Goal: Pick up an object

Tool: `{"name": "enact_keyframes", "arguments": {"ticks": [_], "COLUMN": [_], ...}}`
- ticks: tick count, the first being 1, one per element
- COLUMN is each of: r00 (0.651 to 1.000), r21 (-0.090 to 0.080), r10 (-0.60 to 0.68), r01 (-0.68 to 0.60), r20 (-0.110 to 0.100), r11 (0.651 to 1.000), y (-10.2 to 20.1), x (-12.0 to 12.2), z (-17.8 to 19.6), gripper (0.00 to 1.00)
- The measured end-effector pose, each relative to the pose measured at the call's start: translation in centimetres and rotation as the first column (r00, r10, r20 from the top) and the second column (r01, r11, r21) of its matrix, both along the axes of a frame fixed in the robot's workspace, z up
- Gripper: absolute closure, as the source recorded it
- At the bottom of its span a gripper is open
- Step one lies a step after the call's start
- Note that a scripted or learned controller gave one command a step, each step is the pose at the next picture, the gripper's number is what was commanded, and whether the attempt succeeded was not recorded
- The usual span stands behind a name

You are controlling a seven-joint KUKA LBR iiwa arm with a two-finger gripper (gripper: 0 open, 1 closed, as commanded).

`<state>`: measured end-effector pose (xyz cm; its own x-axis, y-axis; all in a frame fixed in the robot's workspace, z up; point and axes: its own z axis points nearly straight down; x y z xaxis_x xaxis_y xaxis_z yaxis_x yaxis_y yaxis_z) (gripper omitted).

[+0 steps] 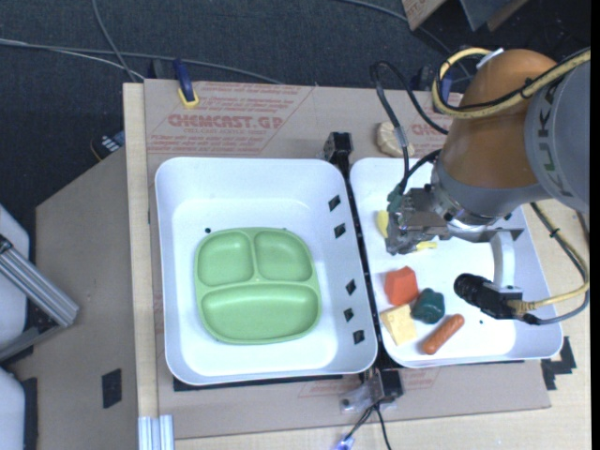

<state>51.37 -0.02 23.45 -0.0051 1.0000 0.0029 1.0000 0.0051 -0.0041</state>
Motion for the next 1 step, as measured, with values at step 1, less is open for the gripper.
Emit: {"name": "enact_keyframes", "arguments": {"ticks": [1], "r00": [1.000], "r21": [0.000], "r10": [0.000], "r01": [0.000], "r20": [-0.001], "r11": [1.000], "y": [4.93], "x": [0.18], "z": [-1.15], "gripper": [1.00]}}
